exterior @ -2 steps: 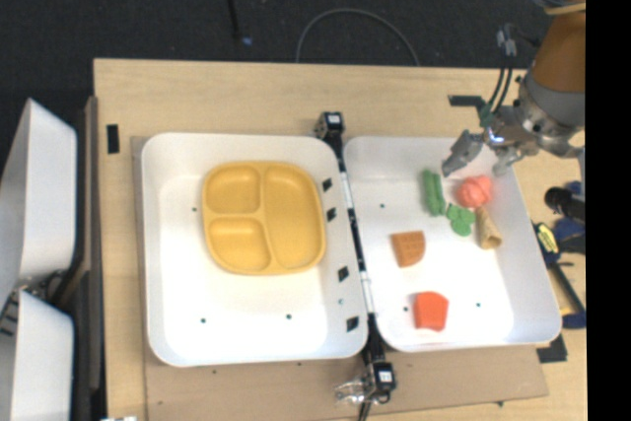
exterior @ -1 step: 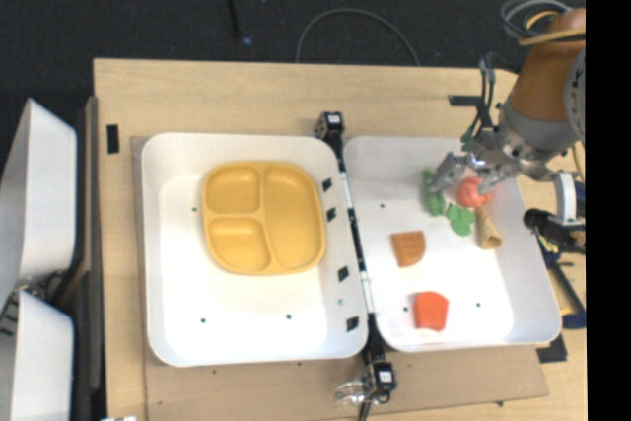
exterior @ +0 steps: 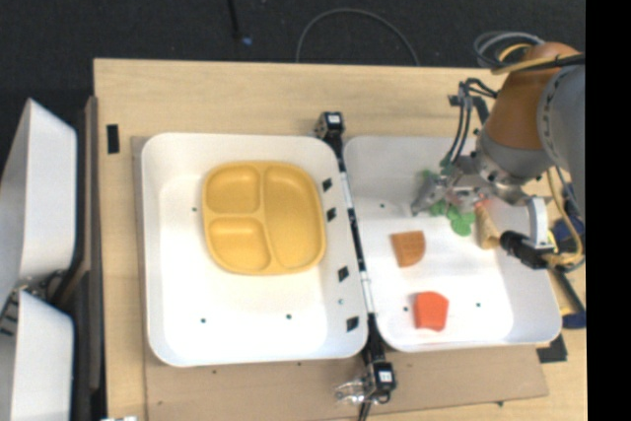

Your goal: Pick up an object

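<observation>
My gripper [exterior: 452, 200] hangs low over the back right part of the right bin [exterior: 394, 163], under the grey arm with its orange band [exterior: 518, 104]. A small green object [exterior: 459, 222] lies right beneath the gripper, partly hidden by it. Whether the gripper touches it cannot be made out. An orange-brown block [exterior: 408, 247] rests on the bin floor a little to the left and nearer the front. A red-orange block [exterior: 430, 310] sits close to the bin's front edge.
The left bin [exterior: 163, 242] holds a yellow divided plate [exterior: 264, 216]. A row of black clips [exterior: 347, 242] runs along the seam between the two bins. Cables and a black fitting [exterior: 532, 251] hang from the arm at the right bin's right side.
</observation>
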Robot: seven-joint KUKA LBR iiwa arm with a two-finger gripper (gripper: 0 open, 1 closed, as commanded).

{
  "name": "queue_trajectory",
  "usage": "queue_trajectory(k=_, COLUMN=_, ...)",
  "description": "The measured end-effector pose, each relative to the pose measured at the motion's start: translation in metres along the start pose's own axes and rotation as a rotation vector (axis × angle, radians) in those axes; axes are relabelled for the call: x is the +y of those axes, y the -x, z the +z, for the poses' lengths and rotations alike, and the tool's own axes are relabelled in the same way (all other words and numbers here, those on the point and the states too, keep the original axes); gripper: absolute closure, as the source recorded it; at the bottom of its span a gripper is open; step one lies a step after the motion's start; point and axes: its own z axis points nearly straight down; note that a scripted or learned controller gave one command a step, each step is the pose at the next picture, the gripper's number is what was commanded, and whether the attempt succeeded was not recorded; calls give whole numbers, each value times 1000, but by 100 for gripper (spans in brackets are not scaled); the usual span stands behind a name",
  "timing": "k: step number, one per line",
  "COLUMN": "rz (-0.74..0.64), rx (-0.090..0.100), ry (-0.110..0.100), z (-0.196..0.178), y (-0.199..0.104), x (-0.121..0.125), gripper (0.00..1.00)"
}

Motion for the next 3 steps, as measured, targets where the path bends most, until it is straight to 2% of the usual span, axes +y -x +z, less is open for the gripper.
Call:
queue_trajectory(k=1, rz=2, rx=-2, ry=4, z=9, y=1, x=1, gripper=0)
queue_trajectory(k=2, rz=3, rx=-3, ry=9, z=-3, y=2, x=2, gripper=100)
queue_trajectory(k=3, rz=-6, rx=-1, ry=11, z=-64, y=4, x=12, gripper=100)
